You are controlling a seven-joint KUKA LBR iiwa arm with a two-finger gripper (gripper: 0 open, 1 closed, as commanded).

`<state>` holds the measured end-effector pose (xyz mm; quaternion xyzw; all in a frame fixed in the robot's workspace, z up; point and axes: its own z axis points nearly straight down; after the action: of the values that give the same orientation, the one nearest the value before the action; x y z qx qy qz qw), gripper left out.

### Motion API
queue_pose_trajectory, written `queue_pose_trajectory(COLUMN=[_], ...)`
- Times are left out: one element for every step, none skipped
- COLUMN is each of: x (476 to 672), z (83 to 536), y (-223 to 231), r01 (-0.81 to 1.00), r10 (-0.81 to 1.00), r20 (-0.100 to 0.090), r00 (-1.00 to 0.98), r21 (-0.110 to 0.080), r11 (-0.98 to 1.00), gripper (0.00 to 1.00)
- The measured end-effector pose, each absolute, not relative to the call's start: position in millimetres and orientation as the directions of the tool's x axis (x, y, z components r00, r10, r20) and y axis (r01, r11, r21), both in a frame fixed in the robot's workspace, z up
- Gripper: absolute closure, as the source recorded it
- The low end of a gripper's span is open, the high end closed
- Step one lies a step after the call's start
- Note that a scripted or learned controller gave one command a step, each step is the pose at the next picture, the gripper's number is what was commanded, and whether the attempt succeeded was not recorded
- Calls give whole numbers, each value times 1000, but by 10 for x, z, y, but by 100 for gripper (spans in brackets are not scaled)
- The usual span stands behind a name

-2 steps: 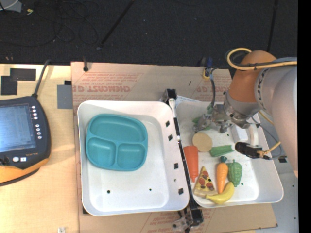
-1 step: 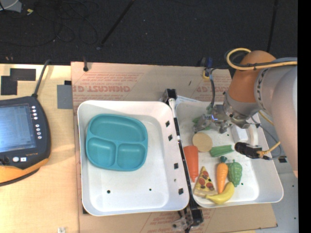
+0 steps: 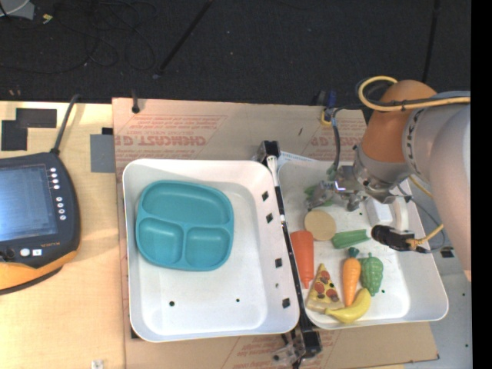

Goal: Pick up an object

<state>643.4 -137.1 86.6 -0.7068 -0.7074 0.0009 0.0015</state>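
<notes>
My gripper (image 3: 340, 193) hangs low over the back of the right bin (image 3: 430, 302), below the orange wrist band. A green toy (image 3: 316, 194) lies just to its left, partly hidden by it; whether they touch is unclear. In front of the gripper sit a round beige disc (image 3: 320, 224) and a green pod (image 3: 350, 237). Further forward lie a red-orange toy (image 3: 302, 257), a pizza slice (image 3: 323, 287), a carrot (image 3: 350, 278), a green leafy toy (image 3: 372, 274) and a banana (image 3: 350, 307).
The left bin (image 3: 200, 306) holds a teal divided plate (image 3: 184, 225) in its back half. A ridge (image 3: 280, 229) separates the two bins. A black handheld screen (image 3: 34, 210) lies on the bench at the far left.
</notes>
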Motion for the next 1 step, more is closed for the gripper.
queue_pose_trajectory(x=[6436], z=[866], y=[-1374], r01=[1000], r10=[1000], r20=[1], r00=[0], r21=[-3], r11=[0], gripper=[0])
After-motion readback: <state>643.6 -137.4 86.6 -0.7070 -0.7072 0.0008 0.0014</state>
